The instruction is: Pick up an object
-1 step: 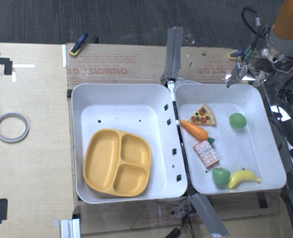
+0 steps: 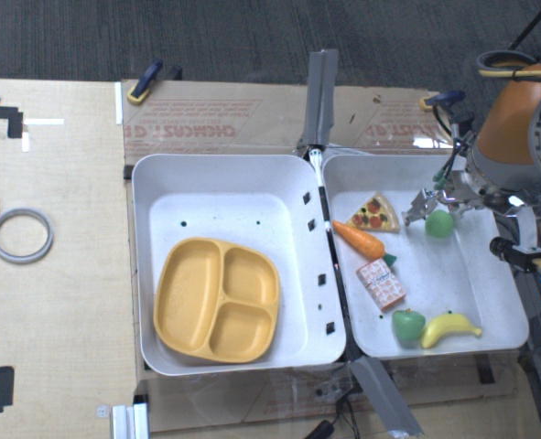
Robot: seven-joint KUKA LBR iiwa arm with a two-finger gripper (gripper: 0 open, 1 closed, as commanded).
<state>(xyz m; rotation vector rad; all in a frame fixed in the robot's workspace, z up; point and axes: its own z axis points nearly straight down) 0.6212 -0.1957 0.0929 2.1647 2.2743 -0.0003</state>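
Seemingly, the gripper is poised at a green ball in the right bin; whether it is gripped cannot be told; the round ball could be squeezed out sideways.

Arm reaching in from right, gripper low, jaws spread.

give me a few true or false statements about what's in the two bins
1. The yellow plate lies in the left bin. True.
2. The banana lies in the left bin. False: it lies in the right bin, near the front edge.
3. The carrot lies beside the pizza slice. True.
4. The plate has two compartments. False: it has three.
5. The gripper is over the right bin, by a green ball. True.
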